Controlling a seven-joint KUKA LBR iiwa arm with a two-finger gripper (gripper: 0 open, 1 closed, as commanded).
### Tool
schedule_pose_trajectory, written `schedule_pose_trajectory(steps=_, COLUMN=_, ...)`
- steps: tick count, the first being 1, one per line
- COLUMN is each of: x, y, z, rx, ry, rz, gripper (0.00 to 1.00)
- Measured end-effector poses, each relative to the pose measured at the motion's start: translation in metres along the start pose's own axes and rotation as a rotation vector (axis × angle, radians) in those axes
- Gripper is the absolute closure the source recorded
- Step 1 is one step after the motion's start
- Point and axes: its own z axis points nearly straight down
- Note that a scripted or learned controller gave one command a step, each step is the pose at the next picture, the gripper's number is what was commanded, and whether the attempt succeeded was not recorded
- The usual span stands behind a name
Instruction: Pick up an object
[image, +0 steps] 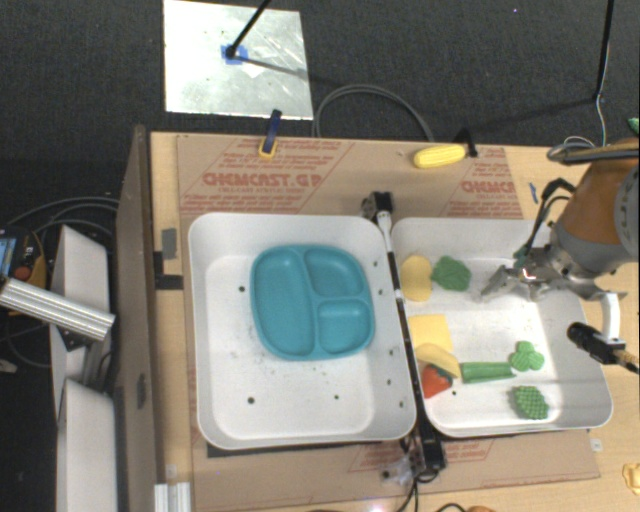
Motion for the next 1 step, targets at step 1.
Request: schedule_pose_trajectory(steps=1, x=0.0123, y=-0.1217, z=-0.0153, rx=0.008, ry=0.003, rz=0.002, gripper=0.0)
